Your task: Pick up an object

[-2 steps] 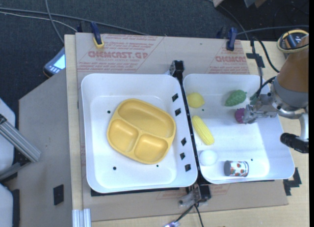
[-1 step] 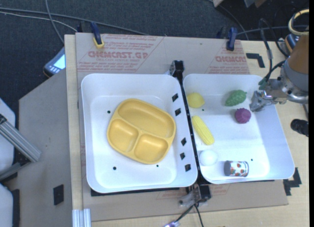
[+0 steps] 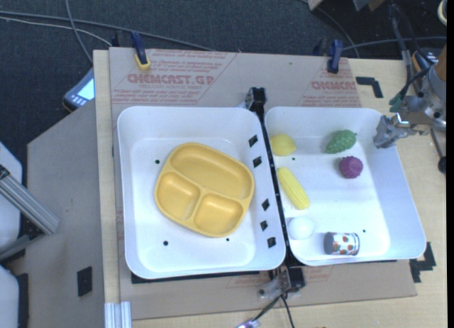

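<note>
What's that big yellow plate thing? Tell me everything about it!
The yellow tray is a divided plate with rounded corners that looks like smooth plastic. Raised ridges split it into three sections: one long one along the upper side and two smaller ones below. It lies flat, right side up and turned at a slant, in the middle of the left white bin. Nothing sits in it, and only the bin floor touches it.

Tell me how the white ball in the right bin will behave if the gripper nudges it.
The white ball looks round and smooth, so it would likely roll. It sits close to the bin wall, which may stop it. The can lying nearby could also block it.
</note>
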You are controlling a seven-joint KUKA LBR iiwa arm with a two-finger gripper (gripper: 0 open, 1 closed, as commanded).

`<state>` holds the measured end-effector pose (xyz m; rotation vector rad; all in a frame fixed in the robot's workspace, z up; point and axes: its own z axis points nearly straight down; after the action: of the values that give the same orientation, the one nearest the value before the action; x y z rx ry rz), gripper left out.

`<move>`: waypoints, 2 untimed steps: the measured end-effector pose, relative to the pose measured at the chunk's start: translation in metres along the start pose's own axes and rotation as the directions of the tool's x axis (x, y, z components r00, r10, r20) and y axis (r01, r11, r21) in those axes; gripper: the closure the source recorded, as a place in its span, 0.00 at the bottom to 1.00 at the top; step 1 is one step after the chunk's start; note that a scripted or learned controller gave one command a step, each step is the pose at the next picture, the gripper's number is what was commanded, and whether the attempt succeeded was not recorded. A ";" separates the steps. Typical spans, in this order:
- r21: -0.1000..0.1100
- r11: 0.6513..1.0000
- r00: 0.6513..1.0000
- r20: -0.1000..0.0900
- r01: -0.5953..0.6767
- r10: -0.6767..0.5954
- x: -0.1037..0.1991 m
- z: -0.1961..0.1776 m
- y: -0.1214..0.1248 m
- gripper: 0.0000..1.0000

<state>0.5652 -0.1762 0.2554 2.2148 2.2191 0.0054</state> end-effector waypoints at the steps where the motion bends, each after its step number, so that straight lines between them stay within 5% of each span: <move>1: 0.010 1.000 1.000 -0.005 0.003 -0.003 0.053 0.013 -0.004 1.00; 2: 0.010 1.000 1.000 -0.006 0.005 -0.005 0.110 0.023 0.006 1.00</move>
<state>0.5708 -0.0662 0.2324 2.2172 2.2324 0.0005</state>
